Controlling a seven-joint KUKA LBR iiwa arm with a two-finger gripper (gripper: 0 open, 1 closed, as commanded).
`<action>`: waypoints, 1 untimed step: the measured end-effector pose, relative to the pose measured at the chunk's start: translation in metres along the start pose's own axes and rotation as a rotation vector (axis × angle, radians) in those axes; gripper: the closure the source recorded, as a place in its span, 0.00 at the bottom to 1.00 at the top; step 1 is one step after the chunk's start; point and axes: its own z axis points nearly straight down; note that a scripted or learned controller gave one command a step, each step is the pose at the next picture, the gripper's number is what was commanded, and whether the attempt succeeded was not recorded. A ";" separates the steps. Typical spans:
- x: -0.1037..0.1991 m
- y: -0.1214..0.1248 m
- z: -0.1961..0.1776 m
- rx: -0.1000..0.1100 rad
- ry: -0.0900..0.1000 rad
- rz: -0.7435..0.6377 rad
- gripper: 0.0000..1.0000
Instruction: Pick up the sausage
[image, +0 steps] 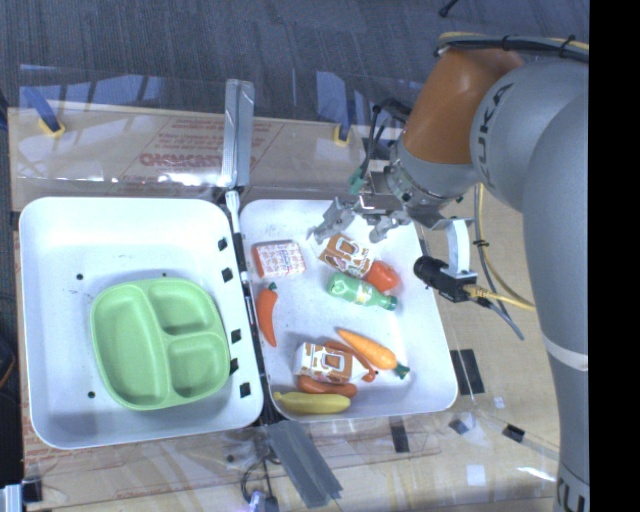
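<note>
The sausage (318, 385) is a short reddish-brown link near the front of the right bin (430, 330). It lies wedged between a small printed carton (326, 361) and a yellow banana (313, 402). My gripper (353, 230) hangs over the back of that bin, far from the sausage, open, with its fingers spread just above an orange-and-white carton (346, 256). Nothing is between the fingers.
Also in the right bin are a snack box (278, 259), a red chili (267, 312), a green bottle (360, 292), a red-orange item (382, 277) and a carrot (368, 350). A green divided plate (160, 342) lies in the left bin (60, 240).
</note>
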 end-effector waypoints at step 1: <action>0.112 0.007 0.039 -0.001 -0.001 -0.460 0.00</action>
